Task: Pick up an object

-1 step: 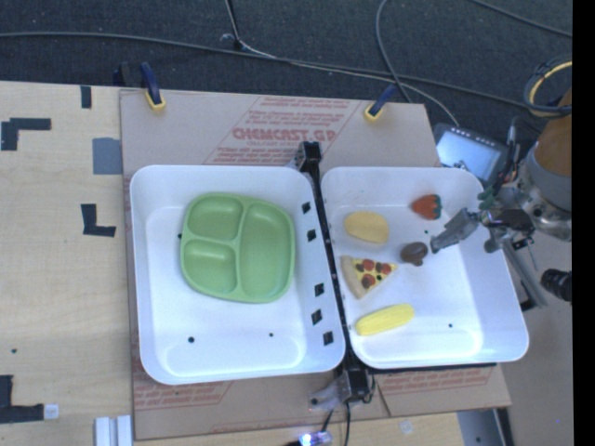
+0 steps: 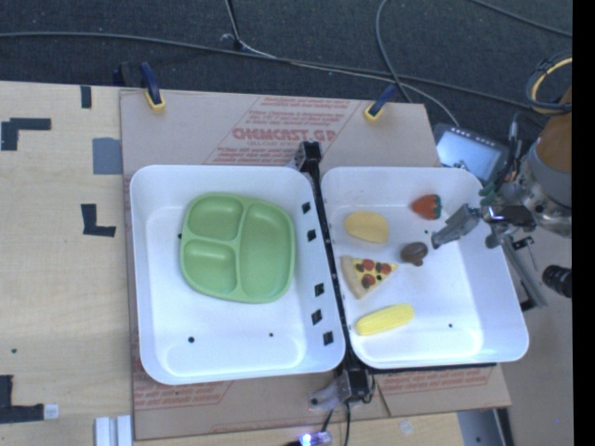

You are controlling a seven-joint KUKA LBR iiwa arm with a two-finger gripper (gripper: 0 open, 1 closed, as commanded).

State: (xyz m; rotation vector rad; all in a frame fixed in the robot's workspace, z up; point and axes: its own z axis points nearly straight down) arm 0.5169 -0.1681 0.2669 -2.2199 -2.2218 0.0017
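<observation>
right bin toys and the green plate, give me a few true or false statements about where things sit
1. The green divided plastic plate lies in the left white bin. True.
2. The yellow toy corn cob lies on the plate. False: it lies in the right white bin.
3. The toy pizza slice lies between the yellow oval toy and the corn cob. True.
4. The red toy strawberry is in the left bin. False: right bin, far side.
</observation>
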